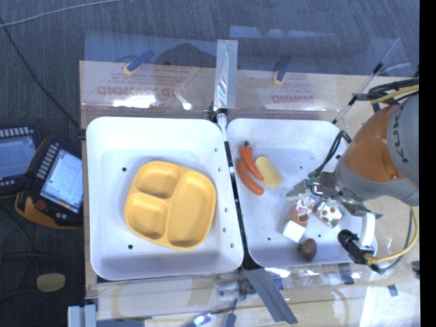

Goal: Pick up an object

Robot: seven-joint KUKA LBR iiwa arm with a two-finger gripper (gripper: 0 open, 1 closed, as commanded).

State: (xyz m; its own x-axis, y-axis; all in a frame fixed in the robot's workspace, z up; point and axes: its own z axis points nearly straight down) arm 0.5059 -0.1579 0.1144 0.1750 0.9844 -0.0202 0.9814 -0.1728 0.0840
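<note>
While the arm (381,155) reaches in from 3 o'clock, its jaws (315,197) hang low over the right bin (286,138), just above a small pile of toy food. I cannot tell if the jaws are open or closed, because the wrist hides them.

Under the jaws sit a brown and white packet (300,214) and a little white box with red spots (329,214), close together. A white cube (293,231) touches the packet at its 6 o'clock side. A dark brown round thing (307,249) lies near the bin's 6 o'clock edge.

Toward 9 o'clock in the same bin lie two orange carrots (249,171), side by side. A pale yellow piece (269,171) lies just beside them.

The left bin (109,148) holds a yellow tray (170,204) with three sections. It sits in the middle of that bin.

Both bins rest side by side on the tabletop (157,80). On the floor at 9 o'clock lies a handheld screen (51,182).
</note>
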